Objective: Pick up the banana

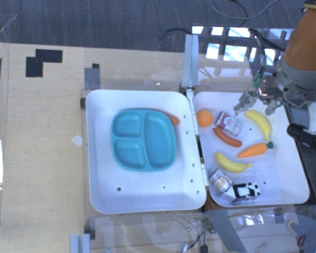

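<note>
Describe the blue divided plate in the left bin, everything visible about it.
The blue divided plate is a rounded-rectangle tray of light blue, plastic-looking material. Raised ridges split it into three compartments: two smaller ones stacked on the camera view's left and one long one on the right. It lies flat, right side up, near the middle of the left bin. An orange item peeks out at its upper right corner.

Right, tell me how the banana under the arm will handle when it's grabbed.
The upper banana looks smooth and glossy, so it may slip. Its curved body lies flat, so it probably won't roll but might pivot when nudged. It looks like a light toy, likely stiff.
</note>
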`<state>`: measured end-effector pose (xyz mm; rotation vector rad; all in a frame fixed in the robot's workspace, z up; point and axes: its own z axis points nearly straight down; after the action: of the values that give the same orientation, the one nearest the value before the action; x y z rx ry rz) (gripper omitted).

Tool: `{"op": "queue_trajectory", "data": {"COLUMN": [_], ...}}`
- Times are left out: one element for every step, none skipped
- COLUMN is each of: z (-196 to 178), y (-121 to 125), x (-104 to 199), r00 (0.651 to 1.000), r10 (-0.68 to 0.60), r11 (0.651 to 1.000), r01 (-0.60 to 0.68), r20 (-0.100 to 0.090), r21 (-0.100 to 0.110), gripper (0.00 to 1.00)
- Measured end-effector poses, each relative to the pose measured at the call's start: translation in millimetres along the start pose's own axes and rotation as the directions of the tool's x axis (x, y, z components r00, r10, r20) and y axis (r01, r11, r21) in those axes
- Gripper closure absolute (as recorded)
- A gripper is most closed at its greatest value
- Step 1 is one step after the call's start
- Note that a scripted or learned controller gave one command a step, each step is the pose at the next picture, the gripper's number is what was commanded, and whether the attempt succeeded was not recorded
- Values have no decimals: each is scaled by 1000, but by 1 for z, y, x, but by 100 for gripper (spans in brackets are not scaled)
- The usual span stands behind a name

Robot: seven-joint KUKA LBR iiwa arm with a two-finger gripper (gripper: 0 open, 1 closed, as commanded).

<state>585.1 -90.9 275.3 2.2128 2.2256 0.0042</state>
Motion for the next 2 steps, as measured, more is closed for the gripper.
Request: {"op": "queue_trajectory", "data": {"z": [167,176], "y": [4,81], "x": [-58,-101], "r00": [1000,985], "r10": [-18,-174], "r11": [1000,985], "r01": [18,174], "r20": [4,9], "r21": [-12,-21], "gripper": [0,0]}}
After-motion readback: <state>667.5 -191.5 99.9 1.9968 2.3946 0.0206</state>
